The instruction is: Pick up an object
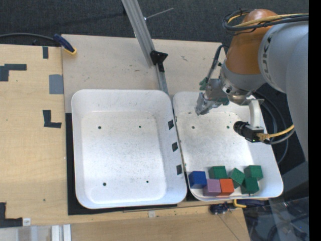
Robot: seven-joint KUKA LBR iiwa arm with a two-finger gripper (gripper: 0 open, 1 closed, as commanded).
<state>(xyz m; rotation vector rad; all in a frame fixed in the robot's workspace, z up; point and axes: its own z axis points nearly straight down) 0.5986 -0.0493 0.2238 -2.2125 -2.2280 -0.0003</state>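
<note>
Item: hand (203, 108), finger gap unreadable, nothing visibly held, hovering over right bin (200, 144)'s far end, blocks (226, 179) clustering well below it, seemingly awaiting a descent.

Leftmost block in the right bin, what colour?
Blue. The leftmost block sits near the right bin's lower left corner, clearest in the camera view.

Two white bins, the left bin (83, 109) and the right bin (220, 134), both flecked with dark specks, sit on a tan bench (30, 149), the right one holding a blue cube (197, 178), a purple cube (213, 187), an orange cube (226, 186) and four green blocks (217, 172).
</note>
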